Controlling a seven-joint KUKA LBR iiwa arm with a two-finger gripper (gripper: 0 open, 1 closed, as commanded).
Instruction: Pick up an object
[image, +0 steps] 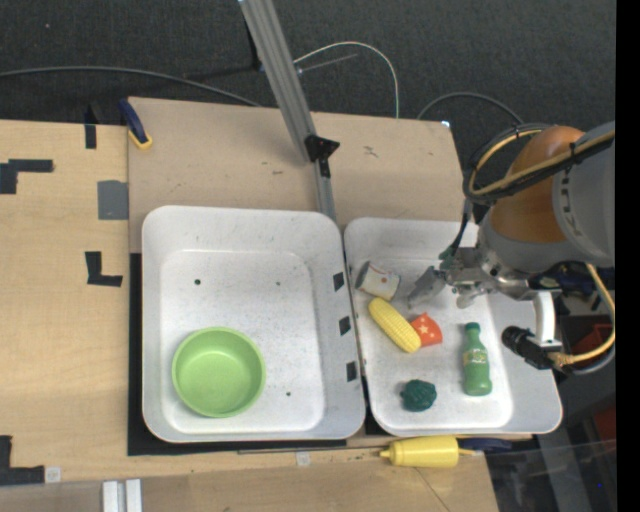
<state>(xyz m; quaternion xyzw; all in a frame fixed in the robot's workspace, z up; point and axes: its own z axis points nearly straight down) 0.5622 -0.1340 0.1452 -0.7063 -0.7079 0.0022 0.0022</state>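
The right bin (535, 405) holds a yellow corn cob (393, 325), a small red piece (429, 331) touching it, a green bottle (476, 358), a dark green lump (419, 394) and a small grey block (377, 280). My gripper (447, 289) hangs over the bin's upper middle, just above and to the right of the corn. It is open, and I see nothing between its fingers. The grey block lies to its left, and the bottle is below it to the right.
A green bowl (218, 371) sits in the left bin (240, 230) at its front left. A yellow squeeze bottle (425, 452) lies on the bench in front of the right bin. A grey pole (290, 85) slants over the back.
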